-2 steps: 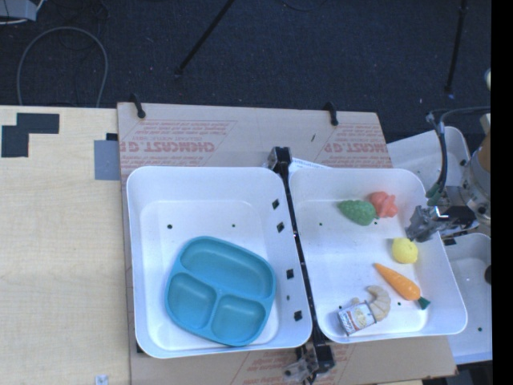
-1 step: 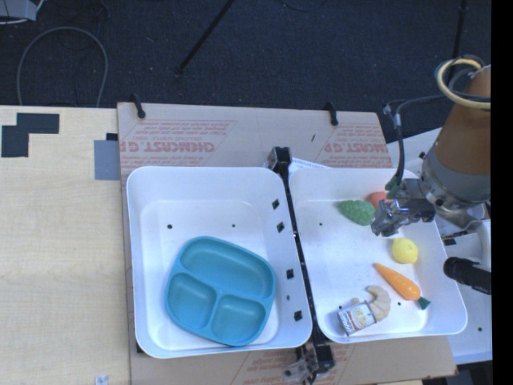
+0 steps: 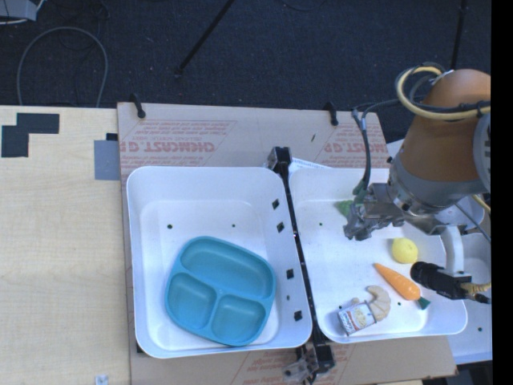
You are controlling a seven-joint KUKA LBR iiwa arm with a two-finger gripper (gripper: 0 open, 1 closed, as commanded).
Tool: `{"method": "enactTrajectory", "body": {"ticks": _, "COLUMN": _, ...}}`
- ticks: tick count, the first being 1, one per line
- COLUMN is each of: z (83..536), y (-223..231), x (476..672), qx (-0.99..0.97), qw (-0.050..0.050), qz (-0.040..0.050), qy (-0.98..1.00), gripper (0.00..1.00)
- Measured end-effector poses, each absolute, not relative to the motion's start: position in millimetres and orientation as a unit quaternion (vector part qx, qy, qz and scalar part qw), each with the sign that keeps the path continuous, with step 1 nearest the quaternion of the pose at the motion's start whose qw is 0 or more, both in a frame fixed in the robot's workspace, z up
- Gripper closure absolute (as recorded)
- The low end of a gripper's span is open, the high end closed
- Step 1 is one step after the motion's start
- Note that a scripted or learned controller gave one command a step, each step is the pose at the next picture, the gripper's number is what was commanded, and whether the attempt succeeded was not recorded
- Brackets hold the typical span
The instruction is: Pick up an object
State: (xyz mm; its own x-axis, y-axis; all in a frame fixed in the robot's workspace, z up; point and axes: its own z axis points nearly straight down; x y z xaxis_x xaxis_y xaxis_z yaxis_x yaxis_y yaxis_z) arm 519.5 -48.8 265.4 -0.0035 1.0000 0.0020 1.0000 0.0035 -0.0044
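Note:
My gripper hangs low over the upper middle of the right bin, reaching in from the right. A small green thing lies just at its left side, partly hidden by it; whether it is touched I cannot tell. A yellow lemon sits to the gripper's right. Below it lies an orange carrot. Near the bin's front edge are a beige lump and a small labelled can on its side.
The left bin holds a blue divided plate. A black divider rail runs between the two bins. Cardboard lies under the bins, with a wooden tabletop to the left.

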Motion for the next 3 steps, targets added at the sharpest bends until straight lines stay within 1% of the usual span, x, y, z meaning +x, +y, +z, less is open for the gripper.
{"method": "enactTrajectory", "body": {"ticks": 2, "z": 226.3, "y": 43.7, "x": 540.4, "qx": -0.706, "qw": 0.003, "qz": 0.0018, "qy": -0.709, "gripper": 1.00}}
{"method": "enactTrajectory", "body": {"ticks": 3, "z": 223.7, "y": 104.0, "x": 557.1, "qx": -0.705, "qw": 0.001, "qz": 0.0007, "qy": -0.709, "gripper": 1.00}}
